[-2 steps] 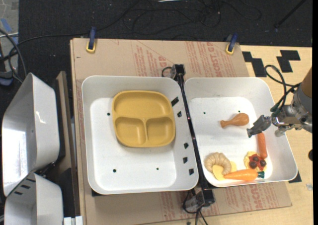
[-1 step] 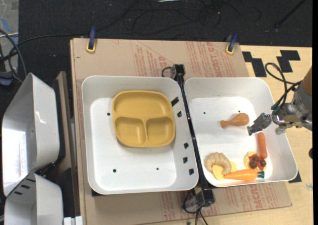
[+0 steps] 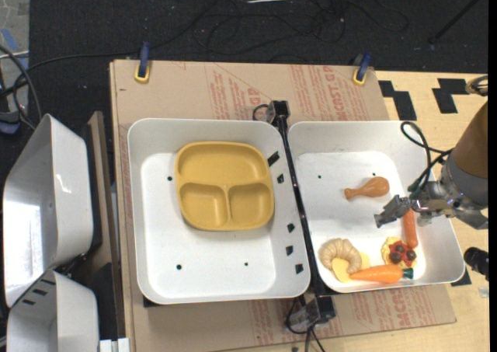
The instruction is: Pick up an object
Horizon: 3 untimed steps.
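Orange sausage-looking toy (image 3: 409, 228) sits right at the gripper (image 3: 404, 214) in the right bin (image 3: 326, 141). Can't tell whether the claw is clamped on it. Yellow divided plate (image 3: 225, 186) is in the left bin (image 3: 155, 210).

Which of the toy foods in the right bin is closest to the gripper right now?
The small orange sausage-shaped piece, lying right below the gripper. The drumstick, croissant and carrot all lie farther off.
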Tool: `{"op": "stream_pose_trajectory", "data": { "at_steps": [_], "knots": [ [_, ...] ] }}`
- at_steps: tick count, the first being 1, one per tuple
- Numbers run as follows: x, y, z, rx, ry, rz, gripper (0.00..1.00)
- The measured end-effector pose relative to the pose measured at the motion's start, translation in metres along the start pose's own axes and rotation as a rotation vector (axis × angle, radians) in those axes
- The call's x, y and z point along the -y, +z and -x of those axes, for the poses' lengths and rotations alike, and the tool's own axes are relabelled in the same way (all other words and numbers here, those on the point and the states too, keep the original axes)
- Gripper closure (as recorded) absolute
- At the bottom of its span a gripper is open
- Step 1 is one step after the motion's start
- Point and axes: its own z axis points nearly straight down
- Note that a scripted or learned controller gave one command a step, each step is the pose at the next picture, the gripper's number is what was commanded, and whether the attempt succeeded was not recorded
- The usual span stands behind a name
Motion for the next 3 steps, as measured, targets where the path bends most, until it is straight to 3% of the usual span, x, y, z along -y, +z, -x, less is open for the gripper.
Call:
{"op": "stream_pose_trajectory", "data": {
  "at_steps": [1,2,3],
  "knots": [
    [0.008,0.061,0.001,0.0,0.0,0.0,0.0],
    [0.006,0.085,0.002,0.006,0.0,0.012,0.0],
    [0.004,0.074,0.002,0.008,0.0,0.018,1.0]
  ]
}}
